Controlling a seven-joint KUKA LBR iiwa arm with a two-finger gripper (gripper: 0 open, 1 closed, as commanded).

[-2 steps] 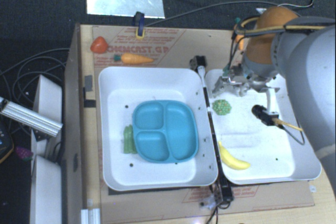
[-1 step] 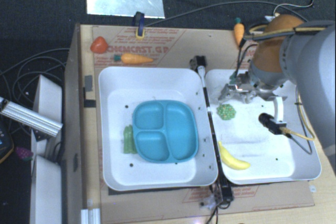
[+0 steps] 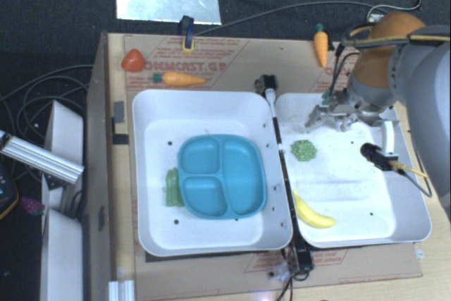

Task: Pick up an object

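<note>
In the right bin (image 3: 373,218) lie a green bumpy ball (image 3: 304,149) near the left wall and a yellow banana (image 3: 312,213) toward the front left. My gripper (image 3: 331,114) hangs over the bin's back part, up and to the right of the green ball and apart from it. Nothing shows between its fingers. The left bin (image 3: 151,151) holds a blue divided plate (image 3: 221,175) with a green piece (image 3: 173,187) at the plate's left edge.
Outside the bins, on the cardboard at the back, lie an orange carrot (image 3: 183,79), a red-orange toy (image 3: 133,60) and a second carrot (image 3: 321,46). A black clamp (image 3: 268,85) sits at the divider's far end. Cables lie left of the bench.
</note>
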